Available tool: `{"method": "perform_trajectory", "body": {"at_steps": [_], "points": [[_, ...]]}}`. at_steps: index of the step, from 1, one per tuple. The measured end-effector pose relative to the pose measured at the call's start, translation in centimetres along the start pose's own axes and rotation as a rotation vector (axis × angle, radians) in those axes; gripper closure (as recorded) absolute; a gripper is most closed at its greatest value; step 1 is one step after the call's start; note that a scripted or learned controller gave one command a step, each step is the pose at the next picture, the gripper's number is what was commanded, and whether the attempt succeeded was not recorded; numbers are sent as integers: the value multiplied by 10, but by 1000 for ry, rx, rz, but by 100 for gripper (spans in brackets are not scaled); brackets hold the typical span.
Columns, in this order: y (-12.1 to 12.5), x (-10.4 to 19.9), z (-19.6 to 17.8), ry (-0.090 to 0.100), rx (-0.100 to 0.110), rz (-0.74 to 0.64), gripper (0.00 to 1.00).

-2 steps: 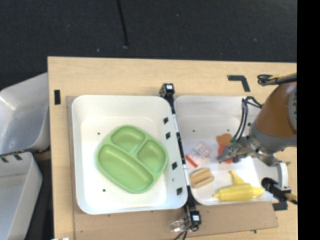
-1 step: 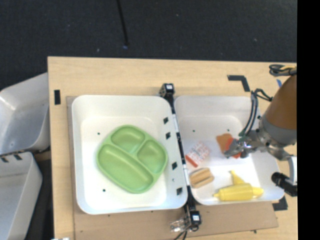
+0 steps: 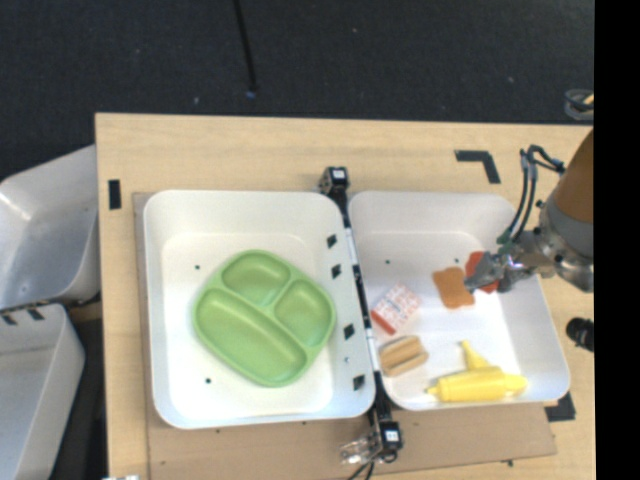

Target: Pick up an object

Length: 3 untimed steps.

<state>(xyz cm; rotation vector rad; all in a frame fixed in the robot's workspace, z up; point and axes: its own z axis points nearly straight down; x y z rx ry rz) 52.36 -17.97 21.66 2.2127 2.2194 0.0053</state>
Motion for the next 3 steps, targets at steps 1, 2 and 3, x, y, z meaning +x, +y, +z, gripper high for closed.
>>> {"method": "perform_trajectory", "body": {"at_steps": [1, 2, 3], "points": [[2, -1, -54, 0, 1, -1, 100], [11, 49, -61, 3, 4, -5, 100], [24, 102, -45, 3, 8, -3, 100]]}}
